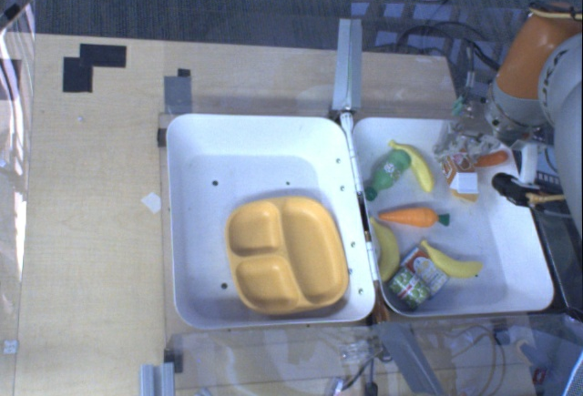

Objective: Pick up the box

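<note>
The arm is reaching in over the far right corner of the right bin, and its pincer is hanging low over that bin's far end. From this slant the tip is reading as a grey, blurry cluster, so I cannot tell whether the pincer is apart or together, and nothing is showing plainly clamped in it. The box, small and orange and white, is lying on the bin floor just beneath and slightly nearer the camera than the pincer; whether the two are touching is not clear. Just beside the pincer toward the bin divider, a yellow banana is lying against a green bottle. Further from the pincer, toward the near edge, a carrot is lying across the bin. Beyond it a second banana is resting beside a can, and a third banana is lying along the divider wall. Well apart from the pincer, across the divider, the left bin is holding a yellow compartment tray. Both bins are sitting on the pale wooden surface.
</note>
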`<state>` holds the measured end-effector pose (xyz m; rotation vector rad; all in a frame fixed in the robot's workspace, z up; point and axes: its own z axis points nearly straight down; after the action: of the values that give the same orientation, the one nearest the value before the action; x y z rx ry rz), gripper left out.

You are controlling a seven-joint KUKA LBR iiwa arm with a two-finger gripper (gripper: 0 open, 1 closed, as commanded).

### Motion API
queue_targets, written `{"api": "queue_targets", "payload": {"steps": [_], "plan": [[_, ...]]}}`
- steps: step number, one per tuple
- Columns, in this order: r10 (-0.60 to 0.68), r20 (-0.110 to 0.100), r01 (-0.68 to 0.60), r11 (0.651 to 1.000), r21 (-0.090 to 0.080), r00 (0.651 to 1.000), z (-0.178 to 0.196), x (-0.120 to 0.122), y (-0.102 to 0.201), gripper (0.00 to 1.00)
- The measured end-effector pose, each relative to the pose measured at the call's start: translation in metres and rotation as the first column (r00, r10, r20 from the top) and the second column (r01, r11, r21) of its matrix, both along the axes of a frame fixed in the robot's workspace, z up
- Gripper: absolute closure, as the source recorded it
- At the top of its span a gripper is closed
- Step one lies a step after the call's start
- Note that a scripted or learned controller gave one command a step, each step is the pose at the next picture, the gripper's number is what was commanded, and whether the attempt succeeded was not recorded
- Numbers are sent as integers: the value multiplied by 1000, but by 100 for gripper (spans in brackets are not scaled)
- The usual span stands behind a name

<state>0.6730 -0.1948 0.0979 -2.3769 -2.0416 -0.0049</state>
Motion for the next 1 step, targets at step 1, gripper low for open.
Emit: {"api": "queue_targets", "payload": {"steps": [1], "plan": [[13,13,-13,1000,-7,1000,1,2,-1,100]]}}
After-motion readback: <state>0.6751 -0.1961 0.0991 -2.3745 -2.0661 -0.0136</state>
